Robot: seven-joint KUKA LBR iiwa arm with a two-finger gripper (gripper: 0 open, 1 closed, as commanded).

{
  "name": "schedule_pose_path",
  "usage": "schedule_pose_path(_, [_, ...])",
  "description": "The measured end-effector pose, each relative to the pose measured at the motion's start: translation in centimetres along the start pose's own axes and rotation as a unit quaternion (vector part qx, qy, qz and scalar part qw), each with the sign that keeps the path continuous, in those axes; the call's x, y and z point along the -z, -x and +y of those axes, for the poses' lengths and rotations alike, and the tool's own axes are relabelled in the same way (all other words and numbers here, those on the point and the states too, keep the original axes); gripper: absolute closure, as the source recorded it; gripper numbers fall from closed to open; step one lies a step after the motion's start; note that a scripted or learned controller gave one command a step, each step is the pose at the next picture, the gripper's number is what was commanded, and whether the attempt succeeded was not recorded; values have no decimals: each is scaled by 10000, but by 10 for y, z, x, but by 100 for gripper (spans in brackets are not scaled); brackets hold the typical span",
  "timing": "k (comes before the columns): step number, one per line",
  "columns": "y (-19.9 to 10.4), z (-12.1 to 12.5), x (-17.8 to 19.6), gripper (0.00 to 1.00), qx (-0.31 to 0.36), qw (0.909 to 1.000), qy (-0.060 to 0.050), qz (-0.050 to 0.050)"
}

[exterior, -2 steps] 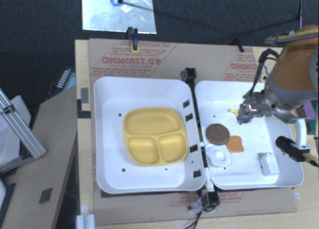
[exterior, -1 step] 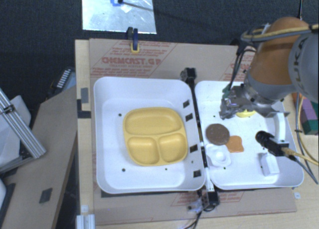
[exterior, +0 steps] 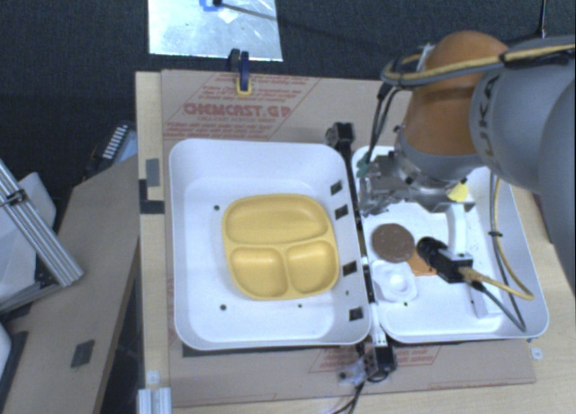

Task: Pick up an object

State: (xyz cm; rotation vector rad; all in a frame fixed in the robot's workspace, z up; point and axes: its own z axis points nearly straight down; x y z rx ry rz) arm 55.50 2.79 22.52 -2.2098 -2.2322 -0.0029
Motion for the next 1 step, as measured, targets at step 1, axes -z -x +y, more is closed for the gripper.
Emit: schedule_pose_path(1, [-45,1,-4,100,-5,10000,2,0])
